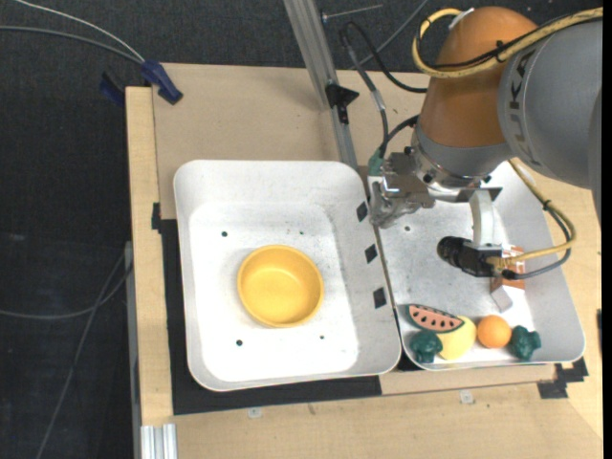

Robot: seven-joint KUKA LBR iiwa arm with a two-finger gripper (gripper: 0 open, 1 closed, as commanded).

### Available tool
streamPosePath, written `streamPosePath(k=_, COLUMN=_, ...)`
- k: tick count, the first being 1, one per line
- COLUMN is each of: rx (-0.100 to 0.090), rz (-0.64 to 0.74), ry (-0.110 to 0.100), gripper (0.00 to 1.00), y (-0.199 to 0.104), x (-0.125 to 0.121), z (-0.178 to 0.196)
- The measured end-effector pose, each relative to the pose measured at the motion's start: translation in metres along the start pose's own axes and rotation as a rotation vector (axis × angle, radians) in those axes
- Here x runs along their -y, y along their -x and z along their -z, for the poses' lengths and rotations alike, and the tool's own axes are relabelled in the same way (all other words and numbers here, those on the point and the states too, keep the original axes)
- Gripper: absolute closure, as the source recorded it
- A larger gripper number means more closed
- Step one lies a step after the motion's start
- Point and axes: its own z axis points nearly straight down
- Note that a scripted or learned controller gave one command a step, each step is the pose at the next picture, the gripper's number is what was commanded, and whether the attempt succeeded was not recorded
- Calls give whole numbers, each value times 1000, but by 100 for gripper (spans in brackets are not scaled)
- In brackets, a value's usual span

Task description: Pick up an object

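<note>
Several toy foods (pixel 459 340) line the right bin's (pixel 421 271) near edge, watermelon slice (pixel 435 316) to orange (pixel 493 332). The tool (pixel 390 199) hangs near that bin's far left corner; open or closed, one cannot tell. Best centre squarely above the orange before descending.

A pale wooden bench (pixel 239 113) carried two shallow white bins side by side, the left bin (pixel 196 194) and the right bin (pixel 566 328) touching along their inner rims, where a few small black tabs (pixel 371 253) sat in a row. Both bins rested on a black sheet (pixel 178 390) that showed as a dark border along the left bin's left and near edges. A blue clamp (pixel 161 81) gripped the bench's far left corner, and a grey metal strut (pixel 311 36) slanted down to the bench just behind the seam between the bins.
</note>
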Motion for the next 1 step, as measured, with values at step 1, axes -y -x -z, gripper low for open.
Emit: streamPosePath(k=1, rx=0, rz=1, ry=2, gripper=100, y=-53, x=15, z=11)
